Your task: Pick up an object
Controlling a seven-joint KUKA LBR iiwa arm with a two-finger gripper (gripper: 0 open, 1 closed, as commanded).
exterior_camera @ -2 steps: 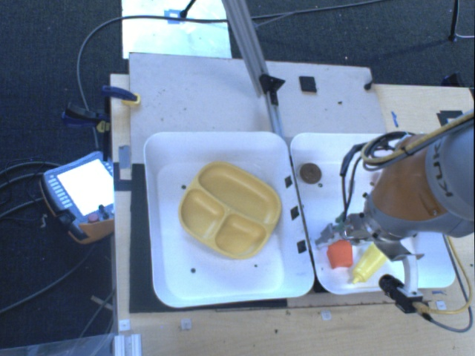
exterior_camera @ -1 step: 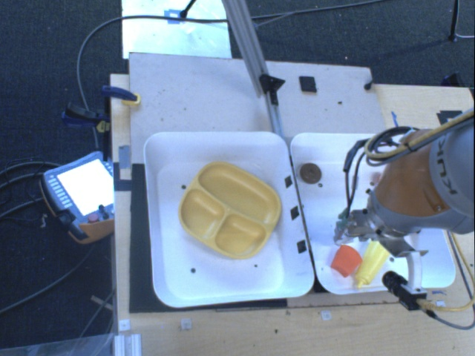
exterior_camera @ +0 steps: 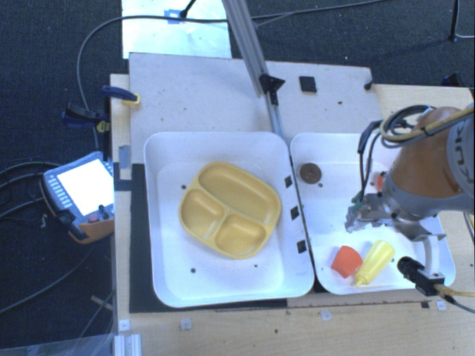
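- Lying nearest, at the front of the right bin [exterior_camera: 320, 199]: yellow bottle [exterior_camera: 375, 262], long axis slanting from lower left to upper right, with orange cup [exterior_camera: 346, 261] touching its left side.
- Hovering just above and behind both: gripper [exterior_camera: 361, 217], the bottle sitting slightly toward the camera; grip state impossible to tell, nothing visibly held.
- Resting farther back: brown disc [exterior_camera: 310, 173].
- Sitting in the left bin [exterior_camera: 159, 199]: yellow plate [exterior_camera: 230, 210].

Glossy yellow plastic tray [exterior_camera: 230, 211], smooth white bins [exterior_camera: 167, 273]
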